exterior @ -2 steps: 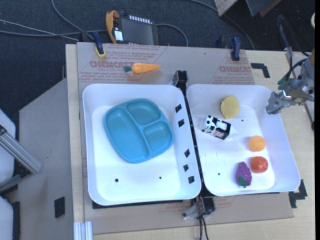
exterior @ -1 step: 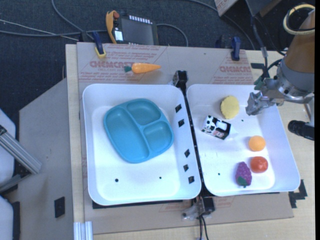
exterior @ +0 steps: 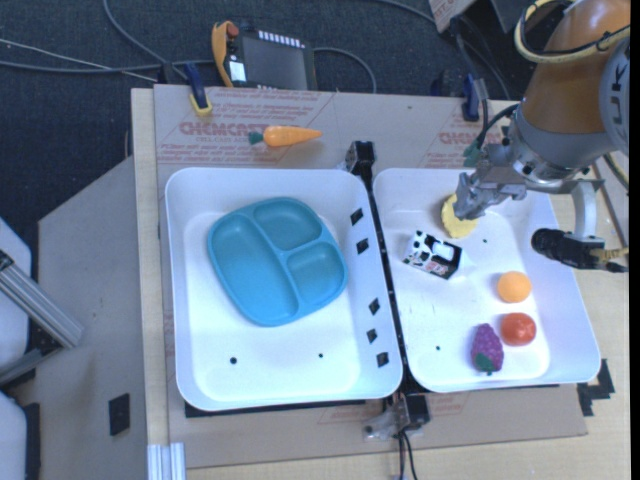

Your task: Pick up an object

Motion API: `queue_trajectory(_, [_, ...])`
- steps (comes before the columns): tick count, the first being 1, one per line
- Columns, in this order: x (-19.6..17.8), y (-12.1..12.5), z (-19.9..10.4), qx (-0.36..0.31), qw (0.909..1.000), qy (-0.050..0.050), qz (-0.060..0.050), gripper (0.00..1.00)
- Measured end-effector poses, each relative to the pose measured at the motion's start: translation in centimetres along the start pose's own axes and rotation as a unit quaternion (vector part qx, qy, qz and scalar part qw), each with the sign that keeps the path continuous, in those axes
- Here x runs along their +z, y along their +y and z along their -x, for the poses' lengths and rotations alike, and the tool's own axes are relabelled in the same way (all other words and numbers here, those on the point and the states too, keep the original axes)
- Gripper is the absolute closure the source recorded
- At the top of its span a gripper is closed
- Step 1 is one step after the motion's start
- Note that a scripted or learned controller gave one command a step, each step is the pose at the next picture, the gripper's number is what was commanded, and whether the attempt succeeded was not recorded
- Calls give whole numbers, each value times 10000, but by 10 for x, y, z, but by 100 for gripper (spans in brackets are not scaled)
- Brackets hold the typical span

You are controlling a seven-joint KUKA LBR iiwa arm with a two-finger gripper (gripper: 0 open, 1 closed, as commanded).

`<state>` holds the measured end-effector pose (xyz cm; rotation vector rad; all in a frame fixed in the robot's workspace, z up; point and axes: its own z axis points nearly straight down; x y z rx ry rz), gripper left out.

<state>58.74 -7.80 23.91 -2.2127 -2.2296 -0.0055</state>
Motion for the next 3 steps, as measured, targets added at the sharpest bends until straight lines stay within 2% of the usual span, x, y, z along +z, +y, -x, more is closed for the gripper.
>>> queue_trajectory(2, [-13, 23, -108, 4, 10000, -3, -1, 100])
queue_trajectory(3, [5, 34, -166, 5, 10000, -3, -11, 100])
